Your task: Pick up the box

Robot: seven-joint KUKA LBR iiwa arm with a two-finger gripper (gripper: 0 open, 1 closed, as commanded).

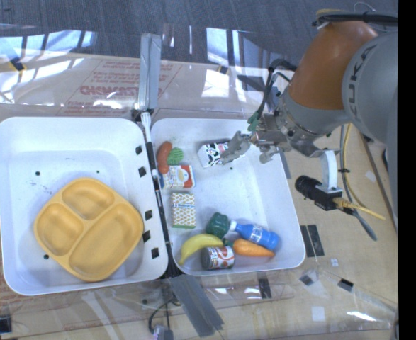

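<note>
A small patterned green-and-white box (pixel 183 210) lies flat near the left wall of the right bin (pixel 264 190). Above it lies a red-and-white carton (pixel 180 176). A little cow-print carton (pixel 213 153) lies near the bin's back. My gripper (pixel 251 149) hangs over the back of the right bin, just right of the cow-print carton. It is open, with nothing between its fingers. One fingertip (pixel 232 151) is close beside that carton. The patterned box is well to the lower left of the gripper.
The right bin also holds a banana (pixel 197 244), a can (pixel 217 258), a carrot (pixel 253 248), a blue bottle (pixel 256 234), a green item (pixel 217 224) and a red-and-green toy (pixel 168 155). A yellow divided plate (pixel 87 227) lies in the left bin (pixel 23 147).
</note>
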